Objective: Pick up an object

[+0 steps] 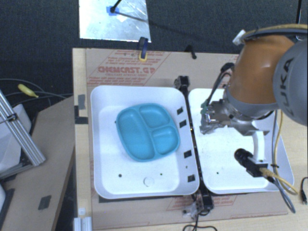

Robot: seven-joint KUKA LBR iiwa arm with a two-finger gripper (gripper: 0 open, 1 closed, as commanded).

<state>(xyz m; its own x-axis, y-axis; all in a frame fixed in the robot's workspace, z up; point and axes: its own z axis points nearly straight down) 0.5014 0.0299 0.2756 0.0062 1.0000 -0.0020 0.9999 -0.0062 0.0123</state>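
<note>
Light-blue plastic divided plate [147, 131], three compartments, lies flat in the left shallow white bin [108, 177], roughly mid-bin, a bit toward the far edge. Nothing touches it.

Grey KUKA arm w/ orange band [262, 69] comes in from the right side of the tabletop [139, 64] and hangs over the right shallow white bin [226, 177]. Metal gripper [208, 121] sits over that bin's left part, just beside the black-clipped divider [188, 129] where the two bins meet. Can't tell if the gripper is wide or narrow; the wrist body hides most of it, and nothing is seen between its parts.

Plate vs gripper: plate is to the gripper's left, across the divider, in the other bin. Near but apart, no contact. Plate's right rim is the closest part to the gripper.

Black cylindrical fitting [248, 162] w/ yellow cable [276, 177] hangs below the wrist, over the right bin's near-right area.

Cardboard sheet w/ red print lies under both bins, showing at the tabletop's far edge. A small yellow-and-blue clip [143, 49] sits at that far edge, w/ a shiny silver sheet [115, 13] beyond it.
</note>
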